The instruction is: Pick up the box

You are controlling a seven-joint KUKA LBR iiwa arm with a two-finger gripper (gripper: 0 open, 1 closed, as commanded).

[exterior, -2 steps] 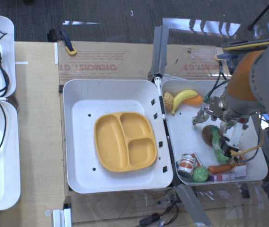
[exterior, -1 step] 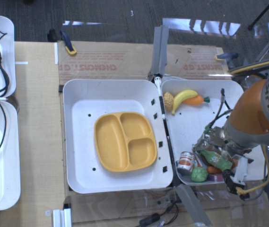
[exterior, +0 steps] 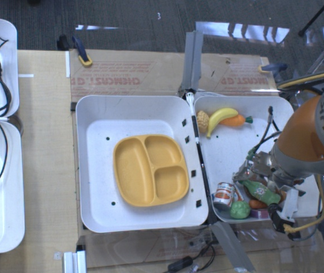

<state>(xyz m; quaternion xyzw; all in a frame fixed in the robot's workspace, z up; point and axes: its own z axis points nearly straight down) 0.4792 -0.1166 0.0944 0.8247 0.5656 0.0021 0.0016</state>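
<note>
Landmark is the red-and-white can (exterior: 224, 195), which stands near the front edge of the right bin (exterior: 230, 152). The gripper (exterior: 251, 174) is down in that bin, just right of the can and slightly behind it, hanging off the arm (exterior: 304, 141), which comes in from further right. Its tip is buried in the clutter, so I can't tell how far open it is or whether it has hold of anything. I can't positively pick out the box. The only candidate is a pale sliver with red marks (exterior: 239, 191) touching the can's right side, directly below the gripper and partly under a green bottle-shaped item (exterior: 262, 193). It's too hidden to say whether that is the box. The same pile holds a round green piece (exterior: 240, 210) just in front and to the right of the can. Right of that lie an orange piece (exterior: 255, 203) and a purple piece (exterior: 258, 213), all packed close under the gripper. Well behind the can, at the bin's far side, a banana (exterior: 223, 117) touches a carrot (exterior: 237, 120). Left of the can, across the bin wall, a yellow divided plate (exterior: 150, 169) lies flat in the left bin (exterior: 93, 152).
</note>
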